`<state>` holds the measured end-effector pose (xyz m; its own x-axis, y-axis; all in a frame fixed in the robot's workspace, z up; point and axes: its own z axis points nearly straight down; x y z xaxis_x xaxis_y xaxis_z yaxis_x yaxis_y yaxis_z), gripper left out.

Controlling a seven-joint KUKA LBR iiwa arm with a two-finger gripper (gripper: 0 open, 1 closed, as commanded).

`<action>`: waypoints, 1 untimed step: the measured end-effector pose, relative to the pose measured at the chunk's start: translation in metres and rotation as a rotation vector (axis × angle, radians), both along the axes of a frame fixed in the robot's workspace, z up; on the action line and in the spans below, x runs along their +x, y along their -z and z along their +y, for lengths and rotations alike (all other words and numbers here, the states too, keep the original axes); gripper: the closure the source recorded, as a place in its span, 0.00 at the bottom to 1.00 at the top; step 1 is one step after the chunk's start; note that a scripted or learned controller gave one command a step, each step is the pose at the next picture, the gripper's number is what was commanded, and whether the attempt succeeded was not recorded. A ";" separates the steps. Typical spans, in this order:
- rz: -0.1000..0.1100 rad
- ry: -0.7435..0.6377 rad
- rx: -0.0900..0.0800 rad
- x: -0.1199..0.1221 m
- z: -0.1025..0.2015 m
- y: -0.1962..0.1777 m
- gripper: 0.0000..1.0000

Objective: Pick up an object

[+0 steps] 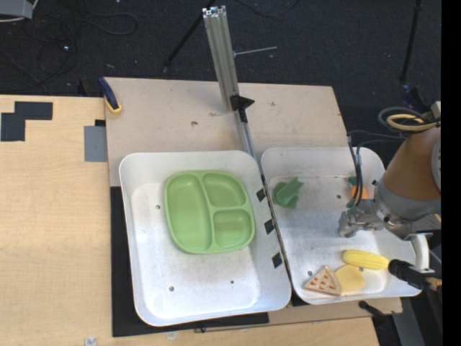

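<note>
Evenly and fairly brightly lit from above, with no hard glare. Soft, short shadows under the green tray (209, 212) and along the rims of the two white bins (137, 193). Dark, nearly featureless floor across the top of the frame. Slightly soft focus throughout, with coarse grain and low resolution; small items at lower right blurred at their edges. No visible bending of straight lines near the frame's borders.

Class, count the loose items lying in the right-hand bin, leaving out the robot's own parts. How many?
4: a green piece near the bin's left wall, a corn cob, a yellow piece and a pizza slice along the near edge. The arm may hide more.
</note>
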<state>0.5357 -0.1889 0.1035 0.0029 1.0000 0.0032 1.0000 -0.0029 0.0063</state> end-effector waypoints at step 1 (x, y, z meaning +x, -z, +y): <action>0.005 0.002 -0.004 -0.009 -0.004 -0.050 1.00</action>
